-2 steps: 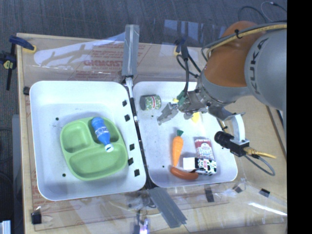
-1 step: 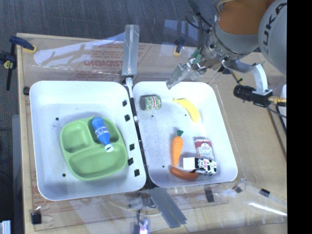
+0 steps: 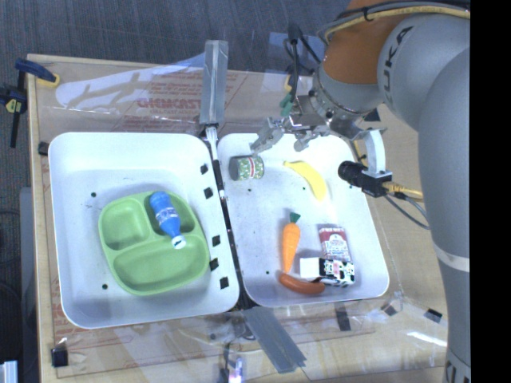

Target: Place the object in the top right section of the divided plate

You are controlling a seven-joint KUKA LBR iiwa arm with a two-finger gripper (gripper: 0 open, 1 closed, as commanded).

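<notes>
A green divided plate (image 3: 128, 271) sits in the left bin (image 3: 72, 166). A small blue bottle (image 3: 165, 215) lies in the plate's top right section, its white cap end pointing toward the plate's lower compartment. My gripper (image 3: 281, 140) hovers over the far edge of the right bin (image 3: 363, 222), well away from the plate. It is open, its two fingers (image 3: 264, 138) spread with nothing between them. A green can (image 3: 247, 167) lies just below and left of the fingertips.
The right bin also holds a banana (image 3: 310, 177), a carrot (image 3: 289, 244), a red sausage (image 3: 301, 282) and a small carton (image 3: 334, 254). A grey bracket (image 3: 214, 78) stands at the back between the bins. The arm's body fills the upper right.
</notes>
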